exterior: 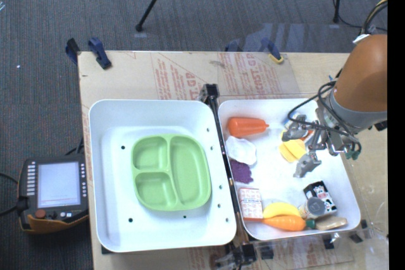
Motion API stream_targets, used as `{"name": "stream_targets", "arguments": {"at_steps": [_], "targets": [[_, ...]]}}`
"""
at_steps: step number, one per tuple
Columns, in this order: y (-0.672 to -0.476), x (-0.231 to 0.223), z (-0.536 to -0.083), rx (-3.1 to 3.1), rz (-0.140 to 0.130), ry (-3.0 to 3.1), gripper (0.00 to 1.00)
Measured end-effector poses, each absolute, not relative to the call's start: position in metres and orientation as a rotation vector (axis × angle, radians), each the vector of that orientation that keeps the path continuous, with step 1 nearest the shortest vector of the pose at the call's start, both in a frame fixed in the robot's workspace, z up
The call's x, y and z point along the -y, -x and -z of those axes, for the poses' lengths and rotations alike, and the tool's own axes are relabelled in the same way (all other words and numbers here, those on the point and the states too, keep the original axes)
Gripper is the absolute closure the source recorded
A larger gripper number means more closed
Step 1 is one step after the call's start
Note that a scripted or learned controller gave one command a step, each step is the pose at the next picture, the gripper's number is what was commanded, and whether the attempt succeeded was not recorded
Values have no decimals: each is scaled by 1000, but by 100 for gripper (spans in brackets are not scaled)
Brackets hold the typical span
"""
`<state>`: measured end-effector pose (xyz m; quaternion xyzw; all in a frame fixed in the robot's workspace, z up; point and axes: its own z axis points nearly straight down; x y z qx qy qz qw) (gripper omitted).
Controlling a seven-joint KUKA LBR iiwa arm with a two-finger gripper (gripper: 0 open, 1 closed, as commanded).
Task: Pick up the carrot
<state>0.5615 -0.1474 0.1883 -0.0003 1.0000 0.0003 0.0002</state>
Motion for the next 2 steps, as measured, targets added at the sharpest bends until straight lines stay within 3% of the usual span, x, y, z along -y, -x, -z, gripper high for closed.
{"name": "stream_targets", "arguments": {"at_steps": [1,2], "targets": [[-497,146,-96,-3142,-5,11,0],[-588,117,-157,-3118,-2,300,0]]}}
